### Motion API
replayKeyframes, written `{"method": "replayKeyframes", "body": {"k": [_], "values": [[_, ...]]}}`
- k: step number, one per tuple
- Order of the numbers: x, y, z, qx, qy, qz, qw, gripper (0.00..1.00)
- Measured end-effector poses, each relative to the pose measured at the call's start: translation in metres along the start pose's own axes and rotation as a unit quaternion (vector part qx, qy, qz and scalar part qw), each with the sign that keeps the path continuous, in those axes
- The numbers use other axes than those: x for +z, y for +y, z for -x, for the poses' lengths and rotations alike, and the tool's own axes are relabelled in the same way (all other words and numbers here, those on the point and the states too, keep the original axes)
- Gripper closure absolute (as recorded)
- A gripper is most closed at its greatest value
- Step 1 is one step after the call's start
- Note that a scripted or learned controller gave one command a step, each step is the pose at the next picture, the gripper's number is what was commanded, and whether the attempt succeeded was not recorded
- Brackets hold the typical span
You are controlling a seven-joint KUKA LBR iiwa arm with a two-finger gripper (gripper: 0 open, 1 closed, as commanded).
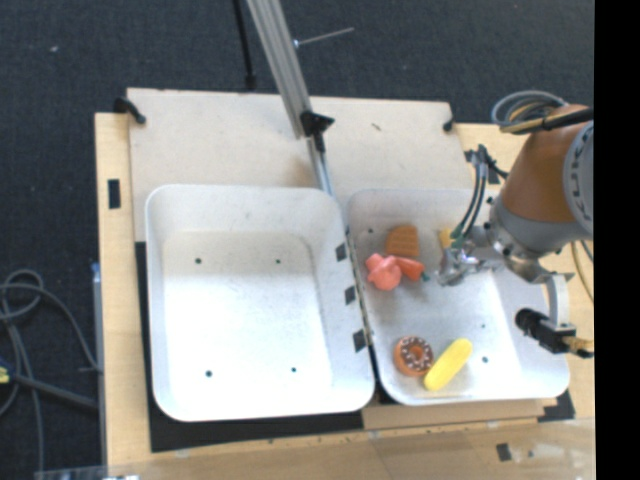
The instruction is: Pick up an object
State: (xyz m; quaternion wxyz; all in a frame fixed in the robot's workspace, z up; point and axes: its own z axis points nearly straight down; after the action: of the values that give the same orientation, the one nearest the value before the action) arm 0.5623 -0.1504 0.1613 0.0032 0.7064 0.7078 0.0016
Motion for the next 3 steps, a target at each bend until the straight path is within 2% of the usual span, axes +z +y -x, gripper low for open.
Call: {"method": "replayKeyframes", "body": {"k": [2,3], "values": [[-0.101,0.008,0.015,-0.001,0.000,0.000,1.0000,1.00],[-0.088,0.016,-0.032,-0.002,0.001,-0.003,1.0000,1.00]]}}
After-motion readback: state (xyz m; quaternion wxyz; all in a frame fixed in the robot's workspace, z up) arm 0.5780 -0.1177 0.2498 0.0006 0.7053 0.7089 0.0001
